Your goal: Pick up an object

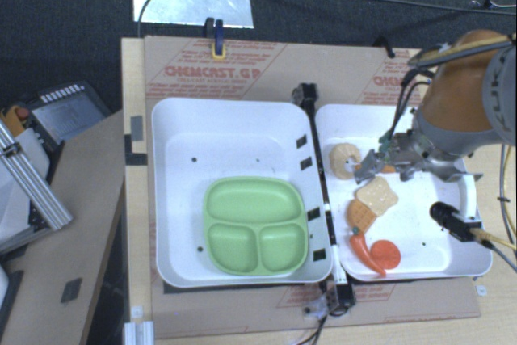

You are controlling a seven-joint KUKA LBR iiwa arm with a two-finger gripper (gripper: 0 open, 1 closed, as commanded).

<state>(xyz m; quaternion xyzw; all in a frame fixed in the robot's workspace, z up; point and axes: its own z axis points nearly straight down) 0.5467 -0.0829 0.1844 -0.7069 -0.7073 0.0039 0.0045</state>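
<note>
Camera view: the grey arm with its orange band is reaching in from the right and hanging over the back half of the right bin. The gripper is sitting low over the bin floor, between a pale round bun and a slice of bread. It is pointing toward the bun and is very near it; whether it is touching is not clear. Whether the claw is released or clenched, I cannot tell from this angle.

All the loose pieces are lying in the left half of the right bin. The bun is resting near the wall shared with the other bin. The slice of bread is lying flat just in front of the gripper, turned at a slant. Its lower left corner is touching an orange-brown biscuit. Nearer the front wall, a red-orange piece is lying with a tapered end on the left and a round end on the right.

The left bin is holding a green plate with three compartments, set toward the front. Both bins are standing on a cardboard sheet. A blue and yellow clamp is gripping its back edge.
</note>
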